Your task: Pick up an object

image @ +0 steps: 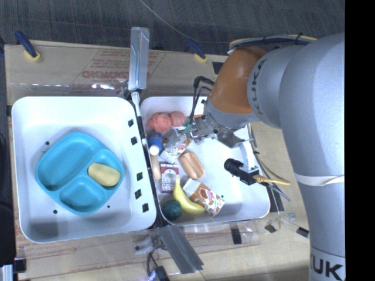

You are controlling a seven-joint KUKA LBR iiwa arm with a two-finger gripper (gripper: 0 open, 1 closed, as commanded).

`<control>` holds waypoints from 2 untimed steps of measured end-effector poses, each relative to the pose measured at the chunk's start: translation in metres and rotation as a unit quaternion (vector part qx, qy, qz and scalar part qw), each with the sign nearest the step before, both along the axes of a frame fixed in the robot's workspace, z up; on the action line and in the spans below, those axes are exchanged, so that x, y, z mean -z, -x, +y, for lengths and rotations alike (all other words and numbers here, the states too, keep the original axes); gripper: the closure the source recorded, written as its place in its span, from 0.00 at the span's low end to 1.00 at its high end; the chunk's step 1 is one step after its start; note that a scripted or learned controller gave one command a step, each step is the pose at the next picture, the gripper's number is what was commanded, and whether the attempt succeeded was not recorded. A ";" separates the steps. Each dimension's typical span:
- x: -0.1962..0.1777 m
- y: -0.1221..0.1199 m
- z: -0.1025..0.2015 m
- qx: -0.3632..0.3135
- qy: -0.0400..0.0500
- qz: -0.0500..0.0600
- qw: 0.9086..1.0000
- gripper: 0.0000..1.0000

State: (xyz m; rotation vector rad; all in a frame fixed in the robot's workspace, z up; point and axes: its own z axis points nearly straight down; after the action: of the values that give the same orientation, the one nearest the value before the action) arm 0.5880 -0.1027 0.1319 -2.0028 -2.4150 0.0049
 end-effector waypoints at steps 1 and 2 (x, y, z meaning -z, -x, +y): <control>0.035 0.046 -0.016 -0.022 0.000 -0.006 1.000 0.00; 0.026 0.045 -0.017 -0.024 0.001 -0.007 1.000 1.00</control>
State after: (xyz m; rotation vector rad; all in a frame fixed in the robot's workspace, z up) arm 0.5427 -0.1192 0.1063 -1.9509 -2.4721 -0.0067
